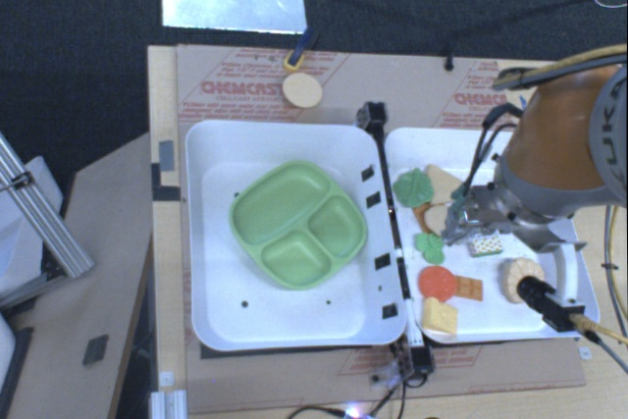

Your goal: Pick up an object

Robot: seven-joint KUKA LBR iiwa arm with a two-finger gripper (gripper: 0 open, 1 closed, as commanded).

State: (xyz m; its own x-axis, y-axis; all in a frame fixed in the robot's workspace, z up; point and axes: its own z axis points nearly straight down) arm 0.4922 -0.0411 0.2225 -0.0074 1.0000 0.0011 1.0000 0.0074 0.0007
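Note:
My gripper [459, 219] hangs low over the middle of the right bin [491, 140], above a small green piece [429, 246] and next to a brown piece [423, 216]. I see nothing held in it. Around it lie a green leafy toy [413, 185], a tan slice [444, 181], a speckled white block [486, 244], a red disc [438, 283], an orange cracker [470, 288], a yellow wedge [441, 317] and a cream bun [520, 273]. The arm hides the bin's right part.
The left bin [211, 299] holds a green divided plate [298, 224]. A black clip-lined divider [388, 211] runs between the bins. A tan disc [302, 90] lies on the board behind the left bin.

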